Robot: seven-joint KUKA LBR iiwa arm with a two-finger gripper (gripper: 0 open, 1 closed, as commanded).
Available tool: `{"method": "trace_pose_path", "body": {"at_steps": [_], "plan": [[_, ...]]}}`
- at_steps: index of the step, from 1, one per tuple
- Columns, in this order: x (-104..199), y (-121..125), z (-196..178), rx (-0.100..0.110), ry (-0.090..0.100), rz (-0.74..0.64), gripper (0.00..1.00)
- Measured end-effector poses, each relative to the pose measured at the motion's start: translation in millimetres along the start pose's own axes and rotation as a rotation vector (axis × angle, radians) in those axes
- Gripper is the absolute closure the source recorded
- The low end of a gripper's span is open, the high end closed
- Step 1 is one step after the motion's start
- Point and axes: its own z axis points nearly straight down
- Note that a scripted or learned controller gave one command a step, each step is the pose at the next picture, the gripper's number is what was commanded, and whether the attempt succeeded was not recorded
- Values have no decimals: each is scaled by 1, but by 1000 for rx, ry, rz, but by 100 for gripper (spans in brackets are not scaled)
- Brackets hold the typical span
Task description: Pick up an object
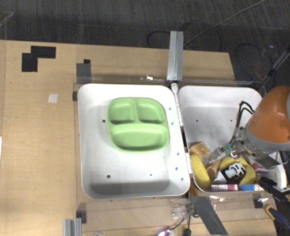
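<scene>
Table (32, 146) is seen carrying two white bins. Left bin (93, 176) is occupied by a green divided plate (136, 123). Right bin (211, 102) is packed at its near end with corn (199, 166), a banana (233, 162) and a marker (236, 187), the gripper (229, 150) lowered just over them; its opening can't be made out.

We're looking down at a robotics lab: a plywood bench (32, 146) is carrying two white bins (91, 146) clamped by aluminium rails (175, 55), cables (218, 23) are trailing over dark carpet (86, 14), and black tape marks (37, 57) are sitting on the wood
</scene>
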Motion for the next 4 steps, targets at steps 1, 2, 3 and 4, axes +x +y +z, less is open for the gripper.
{"method": "trace_pose_path", "body": {"at_steps": [1,2,3,4], "plan": [[27,45,1,-1,0,-57,0],[3,6,0,-5,-1,-242,0],[-1,-1,1,6,9,281,0],[-25,34,3,7,8,495,0]]}}
